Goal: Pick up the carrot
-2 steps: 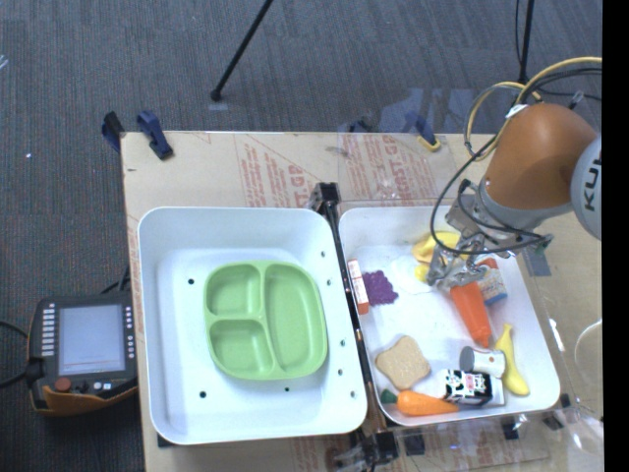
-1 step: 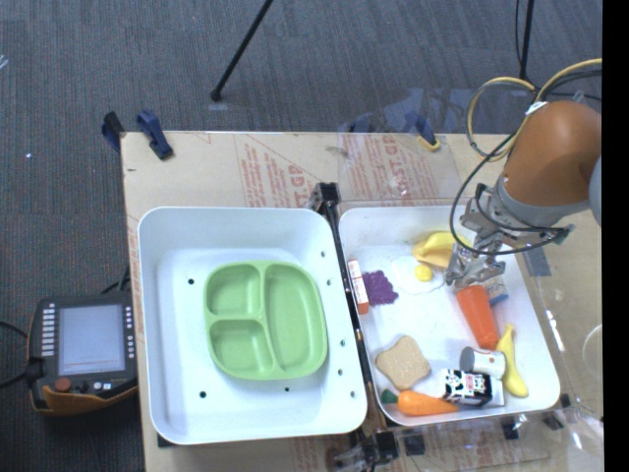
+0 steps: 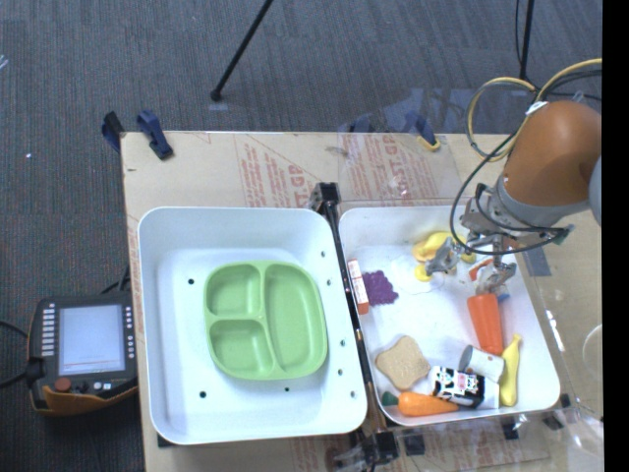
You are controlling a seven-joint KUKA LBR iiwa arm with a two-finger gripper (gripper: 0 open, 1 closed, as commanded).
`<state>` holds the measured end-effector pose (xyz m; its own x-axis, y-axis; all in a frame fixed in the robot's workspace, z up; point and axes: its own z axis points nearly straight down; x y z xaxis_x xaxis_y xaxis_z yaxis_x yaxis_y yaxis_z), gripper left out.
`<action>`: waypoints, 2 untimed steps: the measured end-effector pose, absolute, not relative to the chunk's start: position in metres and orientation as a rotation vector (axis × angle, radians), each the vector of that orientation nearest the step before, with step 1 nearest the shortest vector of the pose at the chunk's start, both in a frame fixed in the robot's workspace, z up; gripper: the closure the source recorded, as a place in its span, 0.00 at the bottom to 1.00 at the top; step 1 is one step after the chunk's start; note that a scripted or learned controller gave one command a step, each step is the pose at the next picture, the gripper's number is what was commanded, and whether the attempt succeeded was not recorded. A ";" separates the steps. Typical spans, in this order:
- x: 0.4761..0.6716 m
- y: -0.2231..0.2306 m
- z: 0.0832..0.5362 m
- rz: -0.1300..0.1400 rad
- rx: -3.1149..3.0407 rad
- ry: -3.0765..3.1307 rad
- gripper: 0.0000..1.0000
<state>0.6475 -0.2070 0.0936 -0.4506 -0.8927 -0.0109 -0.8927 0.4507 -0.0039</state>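
The carrot (image 3: 428,403) lies flat at about 6 o'clock in the right bin (image 3: 393,226), close to the near wall, with its green end toward the left and its orange tip toward the right. It touches a small black-and-white cow-patterned carton (image 3: 458,385) at its 1 o'clock, and a slice of toast (image 3: 402,361) sits just beside it at 11 o'clock. A white cup (image 3: 485,363) lies against the carton's right side, and a yellow banana (image 3: 509,370) runs along the bin's right wall at 4 o'clock.

The gripper (image 3: 474,265) hangs over the upper right part of that bin, well apart from the carrot. Its fingers (image 3: 494,275) look spread apart with nothing between them, one tip just above an upright orange block (image 3: 485,324). A yellow toy (image 3: 430,248) lies at the gripper's 9 o'clock. Farther left, a bunch of purple grapes (image 3: 379,288) rests beside a small orange-and-white box (image 3: 356,285) against the dividing wall.

The left bin (image 3: 162,264) holds a green divided plate (image 3: 265,320) near its centre. Both bins stand on a cardboard-covered bench (image 3: 246,170). The floor (image 3: 98,47) is dark carpet. A teach pendant (image 3: 85,350) lies at 9 o'clock beside the bench, and a tripod leg (image 3: 246,37) stands at 12 o'clock.
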 end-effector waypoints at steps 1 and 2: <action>0.561 -0.209 0.087 0.007 -1.523 2.745 0.00; 0.645 -0.107 0.090 0.011 -1.479 2.758 0.00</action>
<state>0.6446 -0.1065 0.0902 -0.5532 -0.8329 -0.0138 -0.8330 0.5533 0.0003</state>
